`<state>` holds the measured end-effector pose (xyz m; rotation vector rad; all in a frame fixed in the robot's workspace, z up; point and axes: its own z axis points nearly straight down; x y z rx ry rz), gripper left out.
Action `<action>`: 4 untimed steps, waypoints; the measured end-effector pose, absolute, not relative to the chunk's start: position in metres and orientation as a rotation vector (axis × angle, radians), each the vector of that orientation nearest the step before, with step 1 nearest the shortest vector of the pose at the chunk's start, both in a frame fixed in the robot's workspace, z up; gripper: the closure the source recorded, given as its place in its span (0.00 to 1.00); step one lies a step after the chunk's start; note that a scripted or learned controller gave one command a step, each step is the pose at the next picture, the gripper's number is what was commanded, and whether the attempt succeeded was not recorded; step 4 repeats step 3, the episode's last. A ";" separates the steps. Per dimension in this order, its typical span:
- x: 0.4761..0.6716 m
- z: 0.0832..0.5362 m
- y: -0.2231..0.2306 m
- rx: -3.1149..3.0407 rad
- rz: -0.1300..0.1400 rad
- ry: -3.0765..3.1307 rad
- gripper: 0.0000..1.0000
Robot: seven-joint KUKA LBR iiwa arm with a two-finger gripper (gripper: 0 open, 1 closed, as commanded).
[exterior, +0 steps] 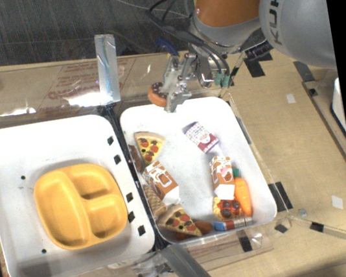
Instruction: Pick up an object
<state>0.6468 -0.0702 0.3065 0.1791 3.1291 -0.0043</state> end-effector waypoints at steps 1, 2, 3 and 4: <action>0.645 0.291 0.000 0.357 0.000 3.121 1.00; 0.630 0.282 -0.069 0.119 -0.004 3.140 1.00; 0.621 0.327 -0.114 0.166 -0.006 3.131 1.00; 0.621 0.327 -0.114 0.166 -0.006 3.131 1.00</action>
